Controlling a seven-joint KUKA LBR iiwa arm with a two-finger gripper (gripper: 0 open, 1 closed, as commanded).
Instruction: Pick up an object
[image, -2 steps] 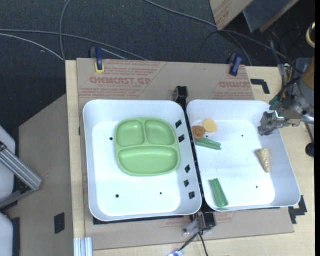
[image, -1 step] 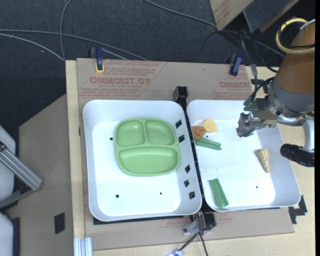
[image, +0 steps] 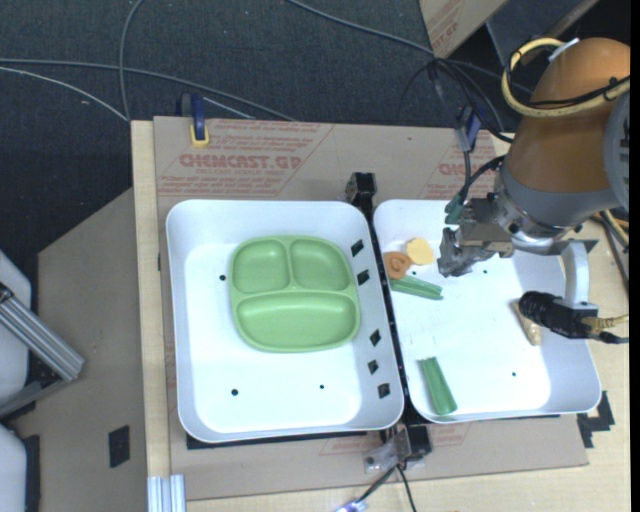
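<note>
Yellow piece (image: 421, 250) sits on the floor of the right bin (image: 485, 345), just beside our claw (image: 455, 262) on its view-left side. An orange piece (image: 399, 264) lies just beyond it, a little farther from the claw. A thin green stick (image: 415, 288) lies near the claw, below it and toward the view's left, apart from it. A thicker green block (image: 437, 385) rests well below the claw, close to the bin's front rim. Our claw hangs low over the bin's upper left part; we cannot tell whether it is spread or pressed together. Well off to the claw's view-left, a green divided plate (image: 295, 295) lies in the left bin (image: 200, 335).
</note>
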